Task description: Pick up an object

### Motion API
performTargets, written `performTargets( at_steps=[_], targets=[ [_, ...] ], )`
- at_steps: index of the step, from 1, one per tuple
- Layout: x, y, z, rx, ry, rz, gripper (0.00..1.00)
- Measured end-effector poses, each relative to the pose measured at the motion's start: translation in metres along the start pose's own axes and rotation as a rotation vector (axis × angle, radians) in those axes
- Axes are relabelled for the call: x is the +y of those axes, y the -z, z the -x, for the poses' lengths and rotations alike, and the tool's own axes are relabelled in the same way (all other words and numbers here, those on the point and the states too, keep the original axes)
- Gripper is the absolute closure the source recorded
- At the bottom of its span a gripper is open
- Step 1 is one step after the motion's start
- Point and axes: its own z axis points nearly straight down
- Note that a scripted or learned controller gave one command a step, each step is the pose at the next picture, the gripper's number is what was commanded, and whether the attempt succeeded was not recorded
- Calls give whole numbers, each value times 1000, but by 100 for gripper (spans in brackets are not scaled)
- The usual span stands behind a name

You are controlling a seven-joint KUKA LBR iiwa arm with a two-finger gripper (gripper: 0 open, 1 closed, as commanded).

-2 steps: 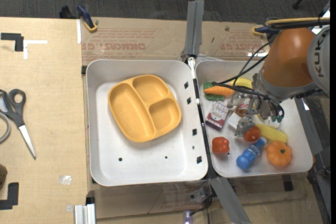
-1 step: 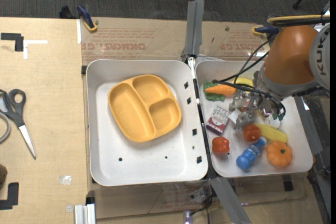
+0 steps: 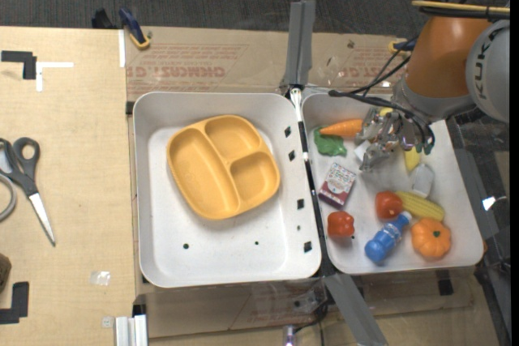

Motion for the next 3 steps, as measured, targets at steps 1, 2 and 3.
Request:
performTargets(
  at_steps=[1,2,3],
  targets=[
    [0,0,-2,10,0,1,0],
    [12,-4,8,35,-184,-4,0],
    [-28,-3,2,22,-365,-1,0]
  ],
)
